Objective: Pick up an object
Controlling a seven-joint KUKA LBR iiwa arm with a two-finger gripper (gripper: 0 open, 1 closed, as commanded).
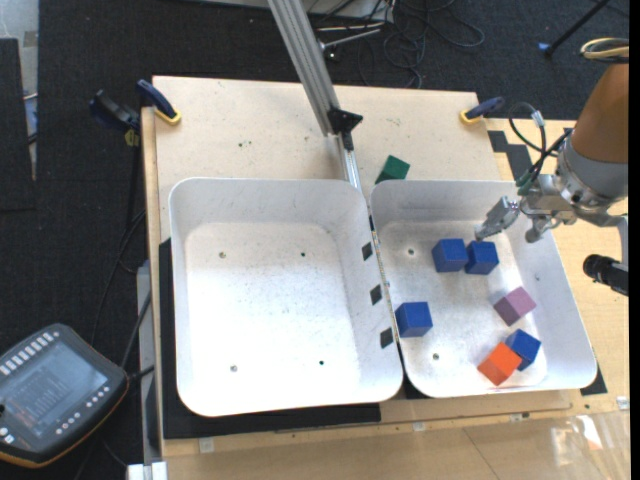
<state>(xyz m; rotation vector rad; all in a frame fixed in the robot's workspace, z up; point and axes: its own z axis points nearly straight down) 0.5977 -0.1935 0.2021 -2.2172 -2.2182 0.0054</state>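
The gripper (512, 220) is hanging over the far right part of the right bin (560, 298), its two fingers (493, 222) spread apart with nothing between them. It is sitting just beyond and to the right of a pair of blue cubes (466, 256) that are touching side by side, though from this slant it is hard to say how high above them it is hovering. Moving outward, a purple cube (514, 305) is lying nearer the bin's right wall, and an orange cube (499, 364) is resting against another blue cube (524, 348) at the near corner. One more blue cube (413, 318) is sitting alone by the divide between the bins. A green block (393, 169) is lying outside on the bench (260, 128), behind the right bin. By my reading, nothing is picked yet: choosing, descending, closing and lifting are all still to come, with the blue pair the likeliest target.
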